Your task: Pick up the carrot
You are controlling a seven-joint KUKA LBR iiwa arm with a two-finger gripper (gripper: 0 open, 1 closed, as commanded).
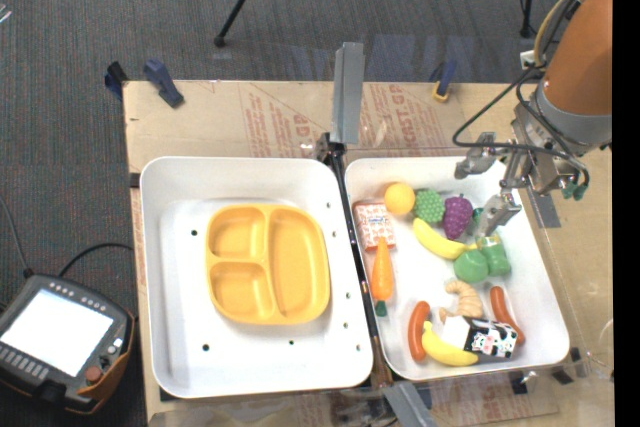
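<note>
orange carrot [382,267] lying in right bin [545,260], gripper [497,215] above green pepper [483,262], grip state unclear

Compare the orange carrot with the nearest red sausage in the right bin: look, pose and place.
The orange toy carrot is tapered with a green stub at its lower end; the red toy sausage is rounded at both ends. The carrot lies against the right white bin's left wall, almost straight up the view; the sausage sits further in, lower, beside a yellow toy banana. Both are slim, lying flat, and apart from the pincer.
</note>
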